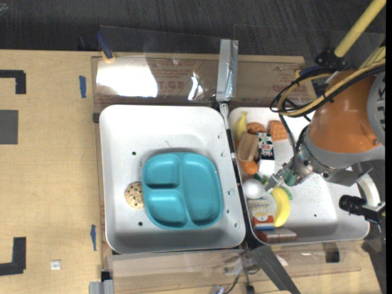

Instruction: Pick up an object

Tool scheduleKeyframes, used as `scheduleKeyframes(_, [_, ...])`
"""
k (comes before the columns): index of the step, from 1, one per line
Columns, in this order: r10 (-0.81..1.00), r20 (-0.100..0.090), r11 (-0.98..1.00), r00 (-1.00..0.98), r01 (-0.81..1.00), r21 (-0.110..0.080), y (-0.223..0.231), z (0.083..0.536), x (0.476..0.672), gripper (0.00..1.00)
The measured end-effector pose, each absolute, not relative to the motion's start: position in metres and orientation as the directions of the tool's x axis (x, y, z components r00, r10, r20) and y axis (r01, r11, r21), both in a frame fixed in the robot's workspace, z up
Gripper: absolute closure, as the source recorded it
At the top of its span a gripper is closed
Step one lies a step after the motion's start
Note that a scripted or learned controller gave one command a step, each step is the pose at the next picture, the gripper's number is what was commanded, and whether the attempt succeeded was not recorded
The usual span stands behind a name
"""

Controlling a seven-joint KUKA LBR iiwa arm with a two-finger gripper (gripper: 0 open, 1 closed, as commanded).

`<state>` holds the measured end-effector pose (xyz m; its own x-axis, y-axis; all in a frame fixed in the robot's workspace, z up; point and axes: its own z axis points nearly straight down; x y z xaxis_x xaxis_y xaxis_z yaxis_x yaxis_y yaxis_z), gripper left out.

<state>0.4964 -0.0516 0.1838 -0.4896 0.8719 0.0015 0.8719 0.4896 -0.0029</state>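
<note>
Half hidden by the arm (343, 127), the gripper (286, 177) hovers above a banana (282, 205), its grip unreadable.

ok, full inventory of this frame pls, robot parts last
shallow white plastic bins: 2, white, side by side on the bench
teal divided plastic tray: 1, teal, left bin
speckled tan cookie: 1, tan, left bin, beside the tray's left edge
yellow toy bananas: 2, yellow, right bin, one near the end effector, one at the top-left corner
white ball: 1, white, right bin, left of the lower banana
brown block: 1, brown, right bin, upper left
grey arm with orange band: 1, over the right bin
end effector: 1, low over the lower banana
</note>
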Motion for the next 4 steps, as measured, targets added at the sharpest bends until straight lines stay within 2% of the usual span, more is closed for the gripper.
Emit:
scheduleKeyframes(1, [0.435, 0.0, 0.901, -0.901, 0.435, 0.002, 0.012, 0.185, 0.485, 1.0])
scheduleKeyframes(2, [0.517, -0.004, 0.856, -0.856, 0.517, 0.003, -0.005, 0.185, 0.525, 1.0])
scheduleKeyframes(3, [0.548, -0.006, 0.836, -0.836, 0.548, 0.003, -0.036, 0.203, 0.592, 1.0])
scheduleKeyframes(4, [0.287, -0.001, 0.958, -0.958, 0.287, 0.001, -0.063, 0.189, 0.59, 1.0])
